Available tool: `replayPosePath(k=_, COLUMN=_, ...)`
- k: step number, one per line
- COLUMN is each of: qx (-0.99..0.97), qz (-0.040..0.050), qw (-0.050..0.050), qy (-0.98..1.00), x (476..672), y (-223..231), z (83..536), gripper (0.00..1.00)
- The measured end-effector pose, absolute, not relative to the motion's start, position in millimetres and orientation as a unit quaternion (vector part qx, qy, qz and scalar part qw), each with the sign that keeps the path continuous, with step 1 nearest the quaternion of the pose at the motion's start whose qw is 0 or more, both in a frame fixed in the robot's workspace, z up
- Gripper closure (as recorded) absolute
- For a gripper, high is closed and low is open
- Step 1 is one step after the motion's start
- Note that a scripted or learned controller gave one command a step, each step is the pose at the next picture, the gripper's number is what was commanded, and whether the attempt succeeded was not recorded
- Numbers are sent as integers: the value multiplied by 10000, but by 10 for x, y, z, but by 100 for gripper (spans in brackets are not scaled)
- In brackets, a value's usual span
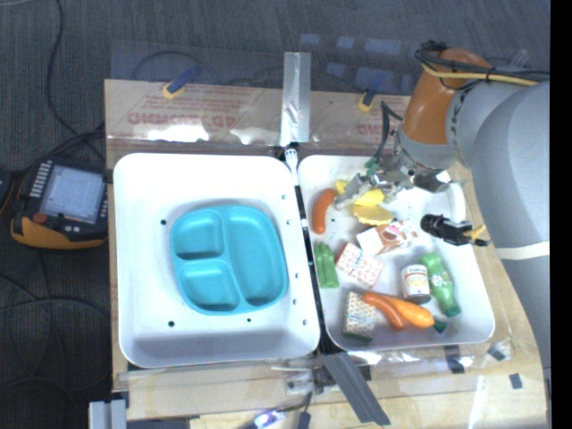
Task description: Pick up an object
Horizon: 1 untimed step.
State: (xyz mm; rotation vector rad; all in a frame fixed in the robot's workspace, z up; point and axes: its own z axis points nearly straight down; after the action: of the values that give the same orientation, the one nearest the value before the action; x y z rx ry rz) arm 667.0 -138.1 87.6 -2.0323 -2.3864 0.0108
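Hand [380, 179] low over the top of the right bin [483, 324], working end around the metal fingers near a yellow piece [370, 207]; cannot tell whether it is wide, narrow or gripping anything. Nearest candidate is that yellow piece, lying just at 6 o'clock of the hand, with an orange sausage-shaped item [320, 211] at about 8 o'clock, long axis running 12-to-6. Judgement: a short drop toward 6 o'clock decides the grasp; the carrot [399, 309], green bottle [441, 284] and small jar [415, 281] lie well apart, further toward 5 o'clock.
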Motion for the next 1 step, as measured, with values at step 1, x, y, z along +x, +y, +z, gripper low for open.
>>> replayPosePath(k=1, qx=-6483, qz=68, qw=57, qy=-7614, x=6653, y=-1385, z=952, gripper=100)
